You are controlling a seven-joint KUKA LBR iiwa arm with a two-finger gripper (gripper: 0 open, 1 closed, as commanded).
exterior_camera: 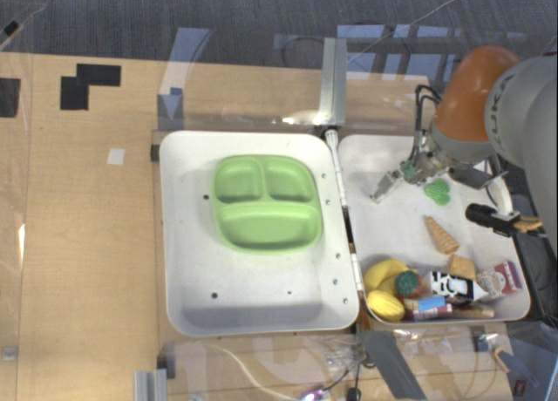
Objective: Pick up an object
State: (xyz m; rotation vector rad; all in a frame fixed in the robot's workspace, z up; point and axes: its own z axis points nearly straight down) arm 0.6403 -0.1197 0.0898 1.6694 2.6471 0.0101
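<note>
Pincer (410, 172) hovering in right bin (384, 216), fingers spreading open, gripping nothing. Green toy (438, 191) lying just beside it on bin floor. Likely light, stiff, slick plastic; flat, so taking it across edges looking best.

Words: none can be read anywhere.
Numbers: none can be read.
Small packs (501, 279): seen at about 5 o'clock in the right bin (375, 216); some print is carried, but it is too small and blurry to be read.
</note>
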